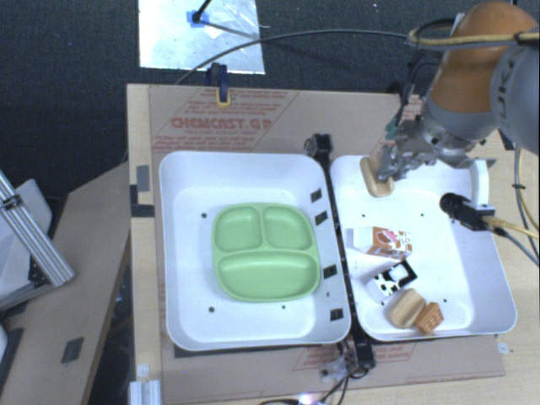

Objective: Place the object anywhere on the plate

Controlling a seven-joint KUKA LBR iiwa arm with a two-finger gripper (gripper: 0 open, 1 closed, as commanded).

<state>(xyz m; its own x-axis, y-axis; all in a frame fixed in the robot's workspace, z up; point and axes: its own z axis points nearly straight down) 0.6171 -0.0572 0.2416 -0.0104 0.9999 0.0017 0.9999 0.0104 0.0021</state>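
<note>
While the gripper [384, 174] sits over the right bin's [489, 264] far left corner, you see its fingers closed on a tan object [375, 180]. The green plate [267, 252] lies in the left bin [186, 226], well apart from it.

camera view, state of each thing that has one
green plate: flat in left bin, all compartments bare
gripper: over right bin, a tan piece at its tip
carton: lying on its side
tan blocks: lying at the right bin's near edge
</note>
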